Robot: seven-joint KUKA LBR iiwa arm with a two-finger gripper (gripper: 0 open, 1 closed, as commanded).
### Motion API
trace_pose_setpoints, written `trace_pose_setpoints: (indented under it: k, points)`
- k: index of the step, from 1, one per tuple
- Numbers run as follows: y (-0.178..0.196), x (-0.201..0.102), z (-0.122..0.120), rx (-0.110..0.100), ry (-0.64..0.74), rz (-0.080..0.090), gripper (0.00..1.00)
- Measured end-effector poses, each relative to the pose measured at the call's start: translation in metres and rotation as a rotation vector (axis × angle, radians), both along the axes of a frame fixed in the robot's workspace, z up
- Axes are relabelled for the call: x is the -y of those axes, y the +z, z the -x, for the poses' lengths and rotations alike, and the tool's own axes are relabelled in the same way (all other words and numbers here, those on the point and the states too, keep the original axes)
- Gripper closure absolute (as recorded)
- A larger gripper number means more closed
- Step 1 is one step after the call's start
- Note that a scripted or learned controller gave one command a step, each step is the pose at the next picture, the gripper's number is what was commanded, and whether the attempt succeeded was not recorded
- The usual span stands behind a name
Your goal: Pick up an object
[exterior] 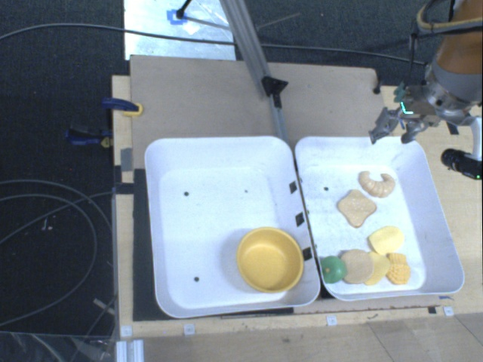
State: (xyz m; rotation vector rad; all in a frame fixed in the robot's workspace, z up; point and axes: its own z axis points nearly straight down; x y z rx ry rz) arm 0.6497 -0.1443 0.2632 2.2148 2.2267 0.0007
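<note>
Looking down at a slant on a brown worktop [226,96] carrying 2 shallow white bins side by side. The grey arm with its orange band [462,55] reaches in from the right, and its gripper [398,127] hangs over the far right corner of the right bin [324,164]. Its 2 dark fingers [381,126] are spread apart with nothing between them.

The right bin holds a cluster of small food-shaped objects, all well apart from the gripper. A curved beige croissant shape [376,183] lies nearest the gripper, with a tan cracker-like piece [356,207] just beside it towards the near side. Further forward sits a pale yellow piece [386,240]. Along the near edge, a green round piece [331,268], a beige round piece [356,266] and an orange ridged piece [398,268] sit close together, touching or nearly so.

The left bin [196,172] holds 1 yellow bowl [269,259], upright, near its near right corner.

A grey pole [249,36] slants across the far side of the worktop.
</note>
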Motion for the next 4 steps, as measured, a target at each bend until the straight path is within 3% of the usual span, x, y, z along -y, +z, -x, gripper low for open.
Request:
trace_pose_setpoints:
  k: [1, 2, 4]
  points:
    - [0.001, 0.000, 0.000, 0.001, 0.000, 0.000, 0.00]
    - [-0.057, 0.004, 0.007, -0.004, -0.004, 0.000, 0.00]
    - [-0.165, -0.009, -0.007, -0.002, 0.002, 0.000, 0.00]
